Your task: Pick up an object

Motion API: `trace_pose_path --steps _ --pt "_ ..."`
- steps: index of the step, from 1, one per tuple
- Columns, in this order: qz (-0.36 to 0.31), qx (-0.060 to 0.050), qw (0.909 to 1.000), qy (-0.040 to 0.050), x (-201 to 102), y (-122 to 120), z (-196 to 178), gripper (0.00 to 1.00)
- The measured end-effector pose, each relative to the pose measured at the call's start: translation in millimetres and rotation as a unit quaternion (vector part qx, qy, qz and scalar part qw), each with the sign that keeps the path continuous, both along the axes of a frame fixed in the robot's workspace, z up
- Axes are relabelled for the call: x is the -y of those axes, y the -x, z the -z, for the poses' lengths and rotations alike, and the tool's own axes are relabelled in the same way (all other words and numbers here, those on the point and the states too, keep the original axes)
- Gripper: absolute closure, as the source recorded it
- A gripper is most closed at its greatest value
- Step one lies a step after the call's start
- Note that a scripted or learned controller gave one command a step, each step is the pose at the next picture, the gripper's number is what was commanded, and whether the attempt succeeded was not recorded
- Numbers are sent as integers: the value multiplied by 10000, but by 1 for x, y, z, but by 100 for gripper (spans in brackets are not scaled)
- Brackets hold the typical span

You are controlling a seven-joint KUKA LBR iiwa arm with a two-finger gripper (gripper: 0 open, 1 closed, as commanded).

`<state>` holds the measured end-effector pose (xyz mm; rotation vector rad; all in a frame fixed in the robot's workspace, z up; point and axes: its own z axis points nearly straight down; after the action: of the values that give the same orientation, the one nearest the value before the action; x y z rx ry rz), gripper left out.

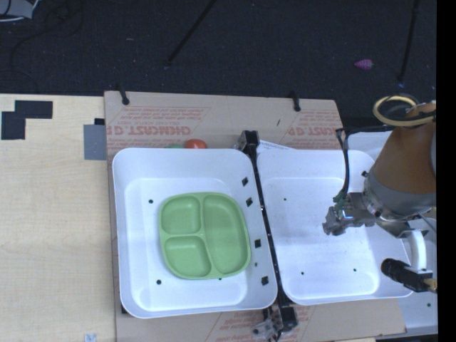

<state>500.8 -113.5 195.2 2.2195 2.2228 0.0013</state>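
Camera view, looking down at a slant on the table. Left shallow white plastic bin (135,184), rounded corners, glossy, small dark marks dotted over its floor. Lying flat on that floor, toward 5 o'clock of the bin's centre: pale green moulded plastic plate (204,234), rounded-rectangle outline, three compartments split by raised ridges, matte finish.

Right shallow white plastic bin (306,276) sits just beside the left one; a black clamp strip runs between the two rims. At 3 o'clock of the right bin the grey arm with its orange band (407,157) reaches in, and the metal two-finger gripper (336,221) hangs over the bin floor, well apart from the green plate. Jaws: cannot tell whether open or closed; nothing visible between them.

Both bins rest on a brown cardboard sheet (214,120) with red printed lettering. A small red-orange round object (195,144) shows at 12 o'clock of the left bin, just behind its rim. Light wood-grain table (50,226) at 9 o'clock; dark carpeted floor (214,34) with cables at 12 o'clock.
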Motion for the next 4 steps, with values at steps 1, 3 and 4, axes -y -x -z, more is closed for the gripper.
trace_pose_path --steps 1,3,4 --pt "2 -3 10000 1 1 0 -31 100" --pt "-15 -16 10000 -7 -103 -47 -31 100" --pt "-18 -15 10000 -9 -159 -58 -37 100"
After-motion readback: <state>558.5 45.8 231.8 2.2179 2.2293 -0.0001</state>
